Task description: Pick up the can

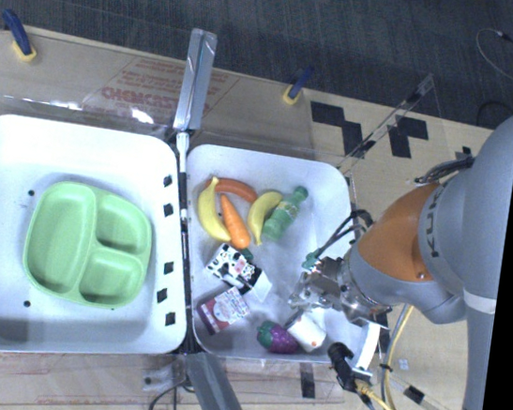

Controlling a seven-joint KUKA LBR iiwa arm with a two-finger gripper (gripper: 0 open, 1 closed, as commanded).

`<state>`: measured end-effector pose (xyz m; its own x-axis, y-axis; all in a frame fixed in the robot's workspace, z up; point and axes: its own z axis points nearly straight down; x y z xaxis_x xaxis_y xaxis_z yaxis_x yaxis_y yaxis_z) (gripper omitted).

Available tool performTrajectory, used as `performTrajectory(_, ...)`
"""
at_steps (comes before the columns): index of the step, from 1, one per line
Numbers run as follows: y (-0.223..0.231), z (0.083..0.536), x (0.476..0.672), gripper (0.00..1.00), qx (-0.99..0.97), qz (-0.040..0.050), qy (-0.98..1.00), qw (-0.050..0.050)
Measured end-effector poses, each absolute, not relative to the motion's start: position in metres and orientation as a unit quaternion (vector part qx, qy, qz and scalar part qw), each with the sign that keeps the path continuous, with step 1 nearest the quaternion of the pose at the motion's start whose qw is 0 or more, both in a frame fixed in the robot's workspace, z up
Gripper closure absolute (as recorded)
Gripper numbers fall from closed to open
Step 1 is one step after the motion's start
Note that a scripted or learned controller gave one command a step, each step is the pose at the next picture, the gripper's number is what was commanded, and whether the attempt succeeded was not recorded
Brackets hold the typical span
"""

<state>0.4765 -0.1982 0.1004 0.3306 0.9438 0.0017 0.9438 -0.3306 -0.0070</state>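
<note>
Tool (312,297) sits low over the right bin's (336,177) near right corner, the can (306,332) just beneath it by the purple piece (278,338); grip state — cannot tell.

Red print shows on the clear plastic sheet (140,88) at the far side of the bench, behind the left bin; its large line seems to begin "CHEMCAS", the rest too faint to read. Dark letters on the arm's orange band (402,237) seem to start with "KU". The black-and-white carton (232,264) and the dark red packet (223,309) carry print too small to read.
</note>
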Motion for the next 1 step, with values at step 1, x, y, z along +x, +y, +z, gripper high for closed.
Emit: performTrajectory(1, -0.2006, 0.1752, 0.5239, 1.00, -0.758, 0.0003, -0.652, 0.002)
